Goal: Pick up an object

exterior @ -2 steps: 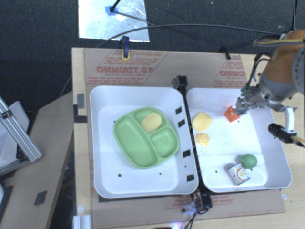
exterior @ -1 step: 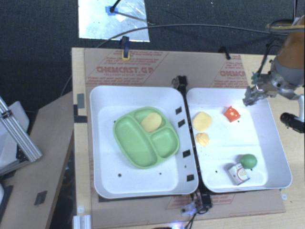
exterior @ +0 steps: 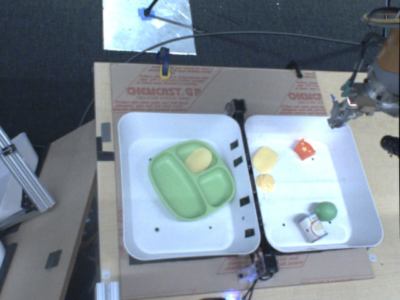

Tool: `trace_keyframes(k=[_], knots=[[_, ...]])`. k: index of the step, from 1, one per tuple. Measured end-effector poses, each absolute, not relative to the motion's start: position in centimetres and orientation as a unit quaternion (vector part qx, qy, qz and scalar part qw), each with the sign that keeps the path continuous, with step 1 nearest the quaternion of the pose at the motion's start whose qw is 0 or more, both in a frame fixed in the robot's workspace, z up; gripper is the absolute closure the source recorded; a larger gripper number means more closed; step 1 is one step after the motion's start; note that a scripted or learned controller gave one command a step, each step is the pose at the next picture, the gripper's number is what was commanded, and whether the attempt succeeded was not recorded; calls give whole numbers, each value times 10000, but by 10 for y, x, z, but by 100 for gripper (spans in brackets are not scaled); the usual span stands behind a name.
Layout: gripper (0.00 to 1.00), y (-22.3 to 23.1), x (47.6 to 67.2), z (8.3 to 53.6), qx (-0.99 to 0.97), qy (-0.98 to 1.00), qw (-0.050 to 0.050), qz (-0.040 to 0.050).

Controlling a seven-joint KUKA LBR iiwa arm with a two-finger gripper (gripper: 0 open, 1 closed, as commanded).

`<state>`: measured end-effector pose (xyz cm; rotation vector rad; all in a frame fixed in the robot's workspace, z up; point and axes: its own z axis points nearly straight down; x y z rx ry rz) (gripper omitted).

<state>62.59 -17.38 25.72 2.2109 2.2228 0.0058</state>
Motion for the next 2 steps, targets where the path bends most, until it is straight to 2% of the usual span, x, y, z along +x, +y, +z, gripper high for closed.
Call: trace_keyframes(k=[2], knots=[[100,-73,599,266,7039,7103,1,9]])
